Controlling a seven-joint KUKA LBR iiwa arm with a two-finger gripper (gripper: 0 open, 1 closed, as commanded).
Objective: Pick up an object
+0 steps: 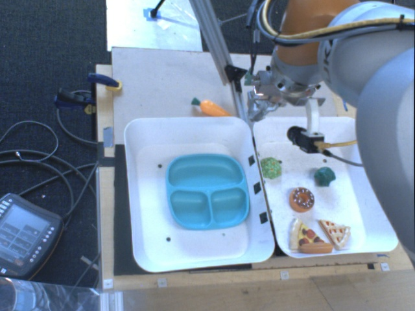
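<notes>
Hovering my gripper (257,111), aperture unclear, beside the carrot (209,107), whose long axis runs left-right, leaves left.

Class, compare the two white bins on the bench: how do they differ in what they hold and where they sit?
The left bin holds one thing, a blue divided plate; the right bin holds several small toy foods, among them a donut and two pizza slices. The left bin lies away from the arm; the right bin lies under it. Both are shallow, white and set edge to edge.
</notes>
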